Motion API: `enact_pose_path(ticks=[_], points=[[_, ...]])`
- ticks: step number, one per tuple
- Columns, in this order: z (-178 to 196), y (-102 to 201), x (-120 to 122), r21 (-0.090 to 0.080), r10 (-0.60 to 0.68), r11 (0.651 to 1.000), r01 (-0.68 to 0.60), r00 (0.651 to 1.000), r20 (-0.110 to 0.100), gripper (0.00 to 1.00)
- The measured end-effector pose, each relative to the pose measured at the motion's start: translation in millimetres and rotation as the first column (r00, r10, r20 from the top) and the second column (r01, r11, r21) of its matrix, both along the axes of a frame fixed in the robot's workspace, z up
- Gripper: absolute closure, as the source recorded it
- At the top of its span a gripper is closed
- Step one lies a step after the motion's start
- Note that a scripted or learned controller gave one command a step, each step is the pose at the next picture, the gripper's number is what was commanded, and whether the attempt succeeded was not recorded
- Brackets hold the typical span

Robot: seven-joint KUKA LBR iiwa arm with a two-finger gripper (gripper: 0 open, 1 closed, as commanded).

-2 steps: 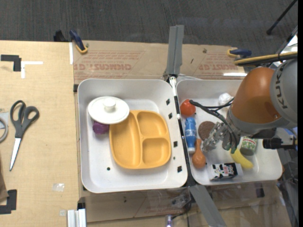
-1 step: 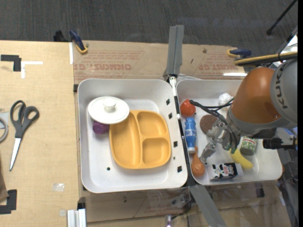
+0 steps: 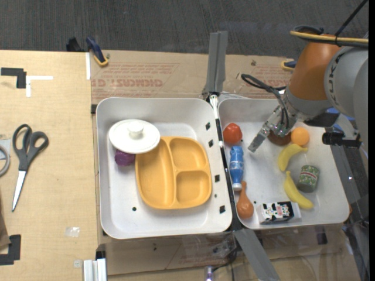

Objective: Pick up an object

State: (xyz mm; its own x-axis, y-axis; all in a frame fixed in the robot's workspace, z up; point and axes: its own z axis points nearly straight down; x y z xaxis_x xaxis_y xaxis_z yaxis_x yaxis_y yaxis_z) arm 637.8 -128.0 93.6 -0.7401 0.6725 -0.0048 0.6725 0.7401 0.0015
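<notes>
1. Pale wood covers the desk (image 3: 47, 215), with brown cardboard under two white bins and a pair of scissors (image 3: 24, 151) lying at the far left.
2. Left bin (image 3: 111, 215) holds a yellow divided tray (image 3: 174, 174), a white lid (image 3: 134, 136) overlapping the tray's upper left corner, and a purple object (image 3: 123, 158) partly tucked under that lid.
3. Right bin (image 3: 328, 215) holds a red ball (image 3: 232, 133) near its left wall, a blue bottle (image 3: 236, 165) just below it, an orange pear-shaped item (image 3: 244, 205), a black-and-white carton (image 3: 277, 212), two bananas (image 3: 293, 174), a green can (image 3: 308, 177) and an orange (image 3: 300, 136).
4. Reaching in from the right, the arm puts the end effector (image 3: 270, 130) low over the upper part of the right bin, between the red ball and the orange.
5. One grey finger (image 3: 258, 141) slants down to the left; whether the end effector is open or closed cannot be told.
6. Something dark brown (image 3: 280, 138) sits right at the end effector; a grasp cannot be confirmed.
</notes>
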Motion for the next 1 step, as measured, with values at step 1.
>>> enact_pose_path(ticks=[1], points=[[-1.5, -26.5, -71.5, 0.001, 0.132, 0.991, -0.132, 0.991, -0.004, 0.0]])
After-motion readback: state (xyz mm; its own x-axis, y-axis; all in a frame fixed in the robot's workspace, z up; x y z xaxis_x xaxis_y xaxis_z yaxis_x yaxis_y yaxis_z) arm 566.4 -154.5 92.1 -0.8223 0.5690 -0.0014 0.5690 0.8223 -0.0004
